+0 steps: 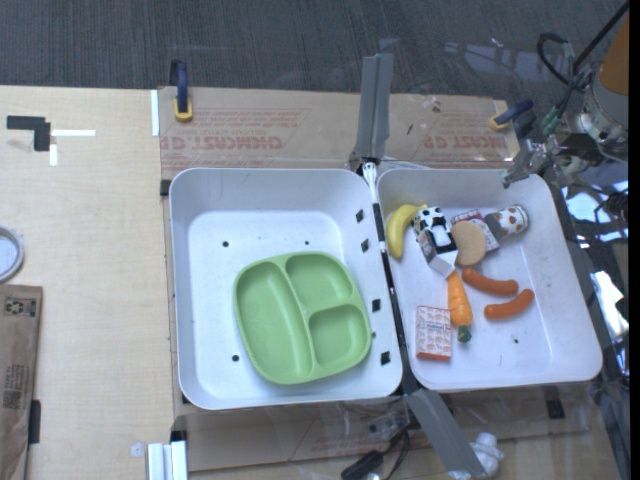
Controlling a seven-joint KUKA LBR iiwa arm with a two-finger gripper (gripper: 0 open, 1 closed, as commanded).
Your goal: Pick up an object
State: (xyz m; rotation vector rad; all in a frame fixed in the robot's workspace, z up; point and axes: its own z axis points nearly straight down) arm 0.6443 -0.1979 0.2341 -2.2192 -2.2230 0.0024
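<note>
Toy food sits bunched at the upper middle of the right white plastic bin (560, 353): yellow banana (400, 230), orange carrot (458, 303), two red sausages (490, 283). The claw (535, 158) hangs upper right, its state unclear; a descent could clip neighbours.

Left bin (200, 268): green divided plate (302, 316) fills the middle, bare floor along the far wall and left side. Right bin (560, 358): items crowd the far-left part, with banana (399, 230), black-and-white toy (432, 220), bun (469, 242) and small bottle (508, 220) packed close; two sausages (490, 283), carrot (459, 303) and cracker box (433, 332) sit nearer. Near-right floor is bare. Gripper (530, 158) hangs over the far-right rim.
</note>
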